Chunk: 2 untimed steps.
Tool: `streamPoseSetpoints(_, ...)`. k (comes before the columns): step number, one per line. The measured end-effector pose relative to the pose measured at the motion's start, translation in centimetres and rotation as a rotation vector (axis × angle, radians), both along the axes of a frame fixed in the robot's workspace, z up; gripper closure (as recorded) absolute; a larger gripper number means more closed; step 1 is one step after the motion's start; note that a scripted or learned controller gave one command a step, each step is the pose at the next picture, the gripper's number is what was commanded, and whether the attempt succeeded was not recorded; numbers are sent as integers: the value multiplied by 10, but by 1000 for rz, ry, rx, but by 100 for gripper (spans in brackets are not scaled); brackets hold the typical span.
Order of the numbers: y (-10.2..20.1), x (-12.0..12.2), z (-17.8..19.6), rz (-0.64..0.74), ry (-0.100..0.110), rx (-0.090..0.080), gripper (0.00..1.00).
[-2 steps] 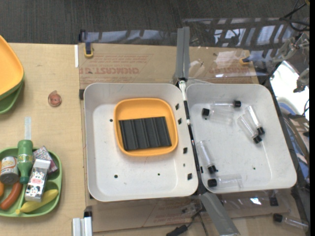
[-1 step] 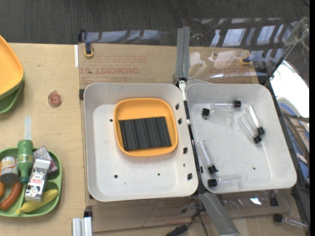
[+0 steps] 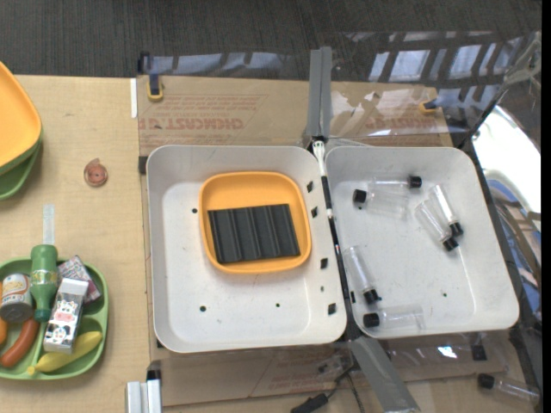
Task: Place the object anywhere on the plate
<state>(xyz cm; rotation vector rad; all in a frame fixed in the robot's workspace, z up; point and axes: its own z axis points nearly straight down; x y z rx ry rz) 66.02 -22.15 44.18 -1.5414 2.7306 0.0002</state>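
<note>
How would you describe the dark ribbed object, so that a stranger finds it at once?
Look at the left white bin. An orange plate lies in its upper middle. The dark ribbed slab rests on that plate; it is flat and black, while the right bin's items are clear tubes.

Plate (image 3: 256,222): orange, square with rounded corners, raised rim; lies flat in left bin, upper-centre. Dark grey ribbed rectangular block (image 3: 255,234) lies flat on plate, long side across, inside rim. Clear plastic tubes with black caps lie scattered in right bin: one near top (image 3: 389,185), two toward right side (image 3: 439,216), one near left wall (image 3: 361,276), one at bottom edge (image 3: 394,319).
</note>
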Motion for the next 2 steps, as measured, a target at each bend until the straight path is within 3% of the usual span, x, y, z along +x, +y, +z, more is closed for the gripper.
streamPoseSetpoints(1, 0, -12, -18, 298, 2, 0, 0)
streamPoseSetpoints(2, 0, -1, 0, 664, -1, -1, 0)
